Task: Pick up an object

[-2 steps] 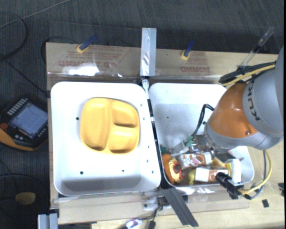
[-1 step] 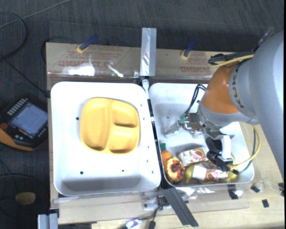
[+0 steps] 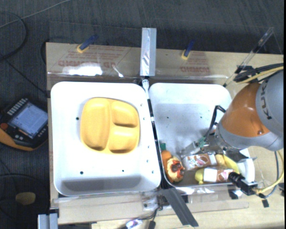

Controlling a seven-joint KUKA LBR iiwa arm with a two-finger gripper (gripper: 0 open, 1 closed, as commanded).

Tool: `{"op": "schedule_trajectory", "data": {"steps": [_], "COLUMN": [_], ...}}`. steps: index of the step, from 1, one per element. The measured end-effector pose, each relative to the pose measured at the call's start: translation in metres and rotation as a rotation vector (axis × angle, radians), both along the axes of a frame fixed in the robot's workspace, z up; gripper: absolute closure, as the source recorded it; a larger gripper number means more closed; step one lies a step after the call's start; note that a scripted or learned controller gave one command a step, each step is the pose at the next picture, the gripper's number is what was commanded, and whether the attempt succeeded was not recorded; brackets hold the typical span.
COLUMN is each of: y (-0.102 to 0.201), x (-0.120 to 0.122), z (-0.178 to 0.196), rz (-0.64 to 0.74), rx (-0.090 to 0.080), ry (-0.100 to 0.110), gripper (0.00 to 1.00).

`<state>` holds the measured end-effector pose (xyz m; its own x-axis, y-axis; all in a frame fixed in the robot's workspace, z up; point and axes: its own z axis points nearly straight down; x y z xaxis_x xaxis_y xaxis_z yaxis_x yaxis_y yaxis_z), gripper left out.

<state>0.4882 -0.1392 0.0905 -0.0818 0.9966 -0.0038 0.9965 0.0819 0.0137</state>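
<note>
Left bin (image 3: 62, 175): yellow divided plate (image 3: 109, 124).
Right bin (image 3: 190, 97): toy food clutter (image 3: 200, 166) near front.
Gripper (image 3: 207, 144): over clutter; grip state cannot be told.

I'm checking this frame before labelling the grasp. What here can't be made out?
- Gripper: the arm's orange band and wrist cover it in the camera view, so its state and any hold are unreadable.
- Pile in the right bin: a packet, a banana and a bottle overlap; labels are too small to read.
- Handheld device on the floor: screen too small to read.
</note>
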Motion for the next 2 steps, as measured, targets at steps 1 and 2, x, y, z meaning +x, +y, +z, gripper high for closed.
{"op": "schedule_trajectory", "data": {"steps": [1,2], "y": [0.042,0.033], "x": [-0.004,0.053], "z": [0.023,-0.001], "rz": [-0.145,-0.116], "rx": [0.004,0.003], "ry": [0.015,0.006], "gripper": [0.0,0.0]}}
